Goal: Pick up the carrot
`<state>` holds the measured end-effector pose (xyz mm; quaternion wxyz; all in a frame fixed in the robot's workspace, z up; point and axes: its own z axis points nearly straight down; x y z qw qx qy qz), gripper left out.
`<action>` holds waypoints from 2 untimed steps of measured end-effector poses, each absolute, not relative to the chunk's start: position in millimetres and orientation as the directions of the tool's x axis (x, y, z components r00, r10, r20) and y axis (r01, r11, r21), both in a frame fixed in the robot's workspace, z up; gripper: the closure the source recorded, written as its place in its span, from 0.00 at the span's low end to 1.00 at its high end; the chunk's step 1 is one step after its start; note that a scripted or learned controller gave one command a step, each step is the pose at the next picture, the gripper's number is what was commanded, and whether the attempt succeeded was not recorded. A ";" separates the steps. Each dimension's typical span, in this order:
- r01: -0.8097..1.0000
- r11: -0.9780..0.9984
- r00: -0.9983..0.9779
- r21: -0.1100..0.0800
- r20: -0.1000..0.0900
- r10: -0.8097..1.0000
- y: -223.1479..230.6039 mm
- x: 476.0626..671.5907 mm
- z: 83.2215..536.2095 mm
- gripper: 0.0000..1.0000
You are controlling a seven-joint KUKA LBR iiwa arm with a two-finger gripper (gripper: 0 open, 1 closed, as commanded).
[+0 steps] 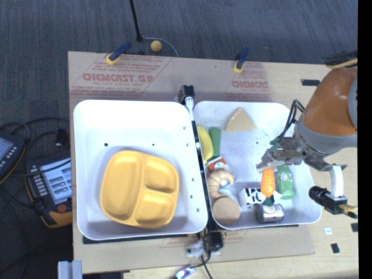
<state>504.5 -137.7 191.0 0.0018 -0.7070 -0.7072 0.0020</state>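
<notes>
The carrot [267,183] is orange with a green leafy end [268,200] and lies in the right bin [302,214], pointing toward the bin's front. Its orange top end meets the underside of my gripper [274,163], which hovers directly over it at the bin's right side. The leafy end overlaps a small can [270,213]. The gripper's own body hides the contact, so I cannot see whether the carrot is held.
The right bin also holds a green packet [285,182], a black-and-white item [252,195], a beige wedge [239,121], a banana [203,142], a green vegetable [215,140] and brown round items [224,209]. The left bin [93,127] holds a yellow divided plate [139,187].
</notes>
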 end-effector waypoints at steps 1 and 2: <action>0.999 -0.034 0.034 0.010 -0.004 0.999 -185.9 526.4 96.5 0.00; 0.999 -0.034 0.034 0.007 -0.004 0.999 -185.8 525.7 104.5 1.00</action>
